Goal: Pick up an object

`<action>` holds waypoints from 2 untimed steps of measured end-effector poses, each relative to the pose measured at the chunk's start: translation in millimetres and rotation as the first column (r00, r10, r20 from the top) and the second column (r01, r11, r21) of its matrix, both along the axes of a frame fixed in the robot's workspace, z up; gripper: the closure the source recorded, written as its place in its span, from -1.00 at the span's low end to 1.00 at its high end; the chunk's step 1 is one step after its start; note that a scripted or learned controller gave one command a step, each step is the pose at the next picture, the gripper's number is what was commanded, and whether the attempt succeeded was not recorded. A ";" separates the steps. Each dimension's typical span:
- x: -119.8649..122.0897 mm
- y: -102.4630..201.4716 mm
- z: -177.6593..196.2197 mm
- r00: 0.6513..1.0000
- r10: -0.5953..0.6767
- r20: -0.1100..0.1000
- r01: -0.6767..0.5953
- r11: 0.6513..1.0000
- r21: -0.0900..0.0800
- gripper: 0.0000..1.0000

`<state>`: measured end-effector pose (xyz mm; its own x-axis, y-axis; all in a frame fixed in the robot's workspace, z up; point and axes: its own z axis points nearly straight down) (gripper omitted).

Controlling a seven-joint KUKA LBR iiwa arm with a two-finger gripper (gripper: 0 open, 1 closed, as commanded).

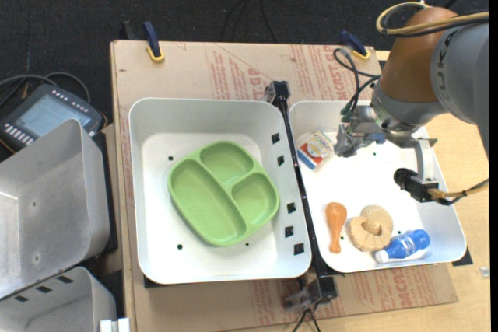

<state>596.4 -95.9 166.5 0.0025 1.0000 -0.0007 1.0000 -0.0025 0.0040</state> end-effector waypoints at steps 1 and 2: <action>4.5 1.8 42.9 1.000 0.005 0.000 -0.005 1.000 0.000 1.00; 6.5 11.2 90.1 1.000 0.006 -0.001 -0.006 1.000 0.000 1.00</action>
